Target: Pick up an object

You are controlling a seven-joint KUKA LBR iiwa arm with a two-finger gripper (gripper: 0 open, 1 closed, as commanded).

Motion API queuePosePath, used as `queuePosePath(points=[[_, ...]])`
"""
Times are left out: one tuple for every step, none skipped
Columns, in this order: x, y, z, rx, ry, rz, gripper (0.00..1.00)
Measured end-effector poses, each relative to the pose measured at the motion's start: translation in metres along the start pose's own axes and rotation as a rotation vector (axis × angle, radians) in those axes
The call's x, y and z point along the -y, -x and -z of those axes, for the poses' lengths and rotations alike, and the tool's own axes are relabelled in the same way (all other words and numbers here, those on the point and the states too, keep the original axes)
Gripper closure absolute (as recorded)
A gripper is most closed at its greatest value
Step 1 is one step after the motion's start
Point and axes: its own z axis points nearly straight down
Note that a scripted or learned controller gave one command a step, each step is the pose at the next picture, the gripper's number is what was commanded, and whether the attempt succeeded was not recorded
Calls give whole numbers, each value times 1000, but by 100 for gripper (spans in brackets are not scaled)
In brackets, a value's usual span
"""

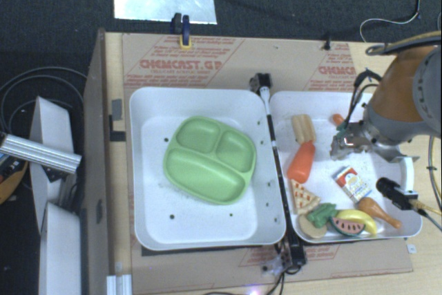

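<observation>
While the gripper point(343, 146) hangs low over the right bin point(414, 228), I can't tell its finger state from the camera view. Nearest targets: the carrot point(301, 162) toward the bin's left wall and the small carton point(351, 183) mid-bin. I'd descend squarely onto the carton. Room is open around it; the near edge is probably too crowded with toy food point(349, 222).

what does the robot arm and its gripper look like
The arm is a thick rounded body, grey with a broad orange band above the wrist. Thin dark cables loop along its wrist end. The gripper is a small metallic grey block, blurred here, so finer markings cannot be made out.
</observation>
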Motion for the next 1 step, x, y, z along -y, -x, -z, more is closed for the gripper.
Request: queuePosePath(points=[[-104,-62,-24,-5,4,12,100]])
